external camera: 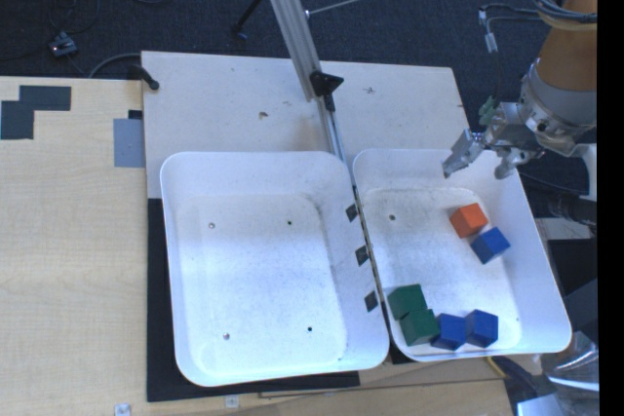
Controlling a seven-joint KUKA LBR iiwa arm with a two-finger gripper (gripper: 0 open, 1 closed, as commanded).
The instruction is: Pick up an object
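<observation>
Camera view: two white bins side by side on the surface (244, 102), left bin (195, 346) bare white inside, right bin (546, 297) holding the cubes. Hand (482, 159) at the right bin's far right rim, fingers spread apart with nothing between them — one grey finger (460, 157) slanting down-left over the rim, the other toward the arm. Orange cube (469, 219) lying below the hand, well apart from it, with a blue cube (489, 245) just beside it toward the near side. Along the near wall, two green cubes (413, 312) touching each other, then two more blue cubes (466, 329) close together — all resting on the bin floor. Grey arm (565, 102) entering from the right, orange band above the wrist.
</observation>
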